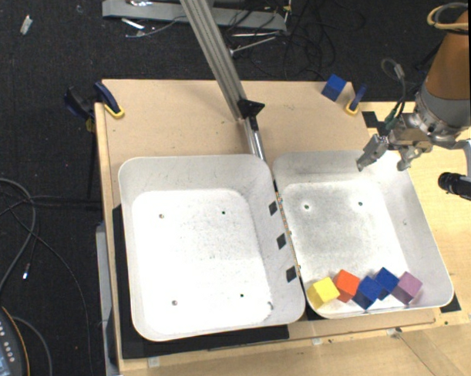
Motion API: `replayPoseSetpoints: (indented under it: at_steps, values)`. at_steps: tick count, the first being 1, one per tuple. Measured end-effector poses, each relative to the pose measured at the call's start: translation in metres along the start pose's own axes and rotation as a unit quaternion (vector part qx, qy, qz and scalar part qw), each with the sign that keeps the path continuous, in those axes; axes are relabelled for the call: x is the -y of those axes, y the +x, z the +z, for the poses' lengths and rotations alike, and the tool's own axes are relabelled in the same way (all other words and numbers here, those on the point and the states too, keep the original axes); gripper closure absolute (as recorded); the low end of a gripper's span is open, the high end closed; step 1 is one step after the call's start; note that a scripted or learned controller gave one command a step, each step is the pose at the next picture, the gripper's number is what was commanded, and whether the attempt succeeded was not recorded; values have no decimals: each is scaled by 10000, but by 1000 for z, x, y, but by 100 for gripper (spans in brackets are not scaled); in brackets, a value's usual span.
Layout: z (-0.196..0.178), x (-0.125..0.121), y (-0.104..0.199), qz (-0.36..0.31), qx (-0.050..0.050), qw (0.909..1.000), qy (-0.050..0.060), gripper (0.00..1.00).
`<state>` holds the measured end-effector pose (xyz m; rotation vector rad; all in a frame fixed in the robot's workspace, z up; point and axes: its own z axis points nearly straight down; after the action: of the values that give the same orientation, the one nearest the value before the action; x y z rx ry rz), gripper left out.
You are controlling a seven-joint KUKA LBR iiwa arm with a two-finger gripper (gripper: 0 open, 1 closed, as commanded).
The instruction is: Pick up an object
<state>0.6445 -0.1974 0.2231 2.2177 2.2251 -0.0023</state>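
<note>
Several small blocks lie in a row along the near edge of the right bin [422, 238]: a yellow block [325, 291], an orange block [347, 283], two blue blocks [376, 286] and a purple block [408, 287]. My gripper [389, 156] hangs over the bin's far right corner, well away from the blocks. Its two fingers are spread apart with nothing between them.
The left bin [135, 187] lies beside the right one. Another blue block [334, 86] sits on the bench beyond the bins, next to a clamp [353, 100]. A slanted metal pole [219, 57] rises over the gap between the bins.
</note>
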Motion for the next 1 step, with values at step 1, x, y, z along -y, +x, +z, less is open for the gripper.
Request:
replayPoseSetpoints:
  at_steps: [1]
  values:
    - [78, 107, 61, 21, -29, 10000, 55, 0]
